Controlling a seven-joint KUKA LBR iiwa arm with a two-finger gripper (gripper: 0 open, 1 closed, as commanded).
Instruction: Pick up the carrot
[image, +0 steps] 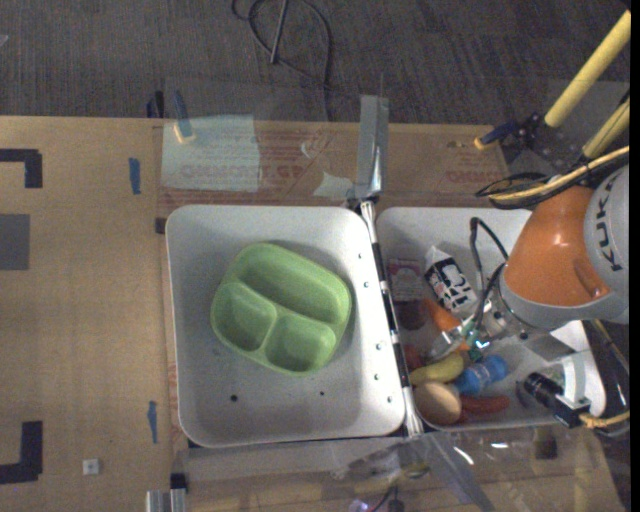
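My fingers (470, 338) sit low beside the carrot (443, 318); I cannot tell if they're apart. Next, I grab.

Arm casing (610, 225): white housing above the orange band (555, 262), dark capital letters "KUK" readable, running downward along the housing; the rest of the word is cut off.
Small carton (449, 280): lies in the right bin (400, 225), just left of the orange band; black-and-white printed label, lettering too small to read.
Other readable text: none.
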